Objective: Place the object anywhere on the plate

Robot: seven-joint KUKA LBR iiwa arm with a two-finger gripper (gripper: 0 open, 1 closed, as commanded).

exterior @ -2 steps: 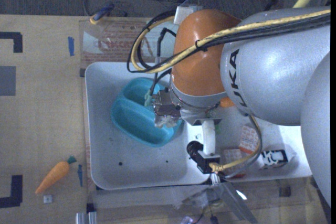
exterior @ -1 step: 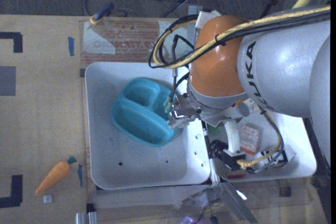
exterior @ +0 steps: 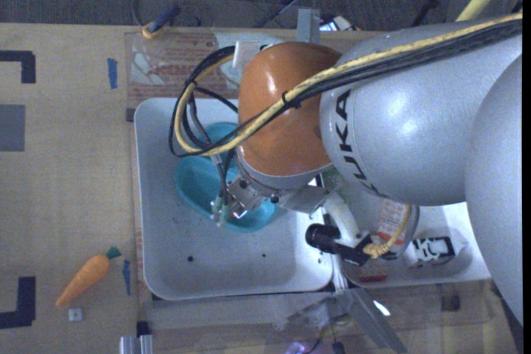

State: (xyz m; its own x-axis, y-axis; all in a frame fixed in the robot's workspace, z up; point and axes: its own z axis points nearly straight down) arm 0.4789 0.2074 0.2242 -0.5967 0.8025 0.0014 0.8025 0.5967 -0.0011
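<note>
A teal plate (exterior: pixel 197 174) lies in the left white bin (exterior: pixel 166 244), partly hidden under the arm. My gripper (exterior: pixel 228 209) hangs over the plate's near right part, below the orange wrist band (exterior: pixel 280 108). Its fingertips are small and blurred against the plate. I see no object between them. A toy carrot (exterior: pixel 83 278) lies on the bench left of the bin, outside it.
The grey arm (exterior: pixel 415 95) covers most of the right bin (exterior: pixel 448 261) and the left bin's far right corner. Black and yellow cables (exterior: pixel 187 124) loop over the left bin's back. A labelled package (exterior: pixel 390 220) lies in the right bin.
</note>
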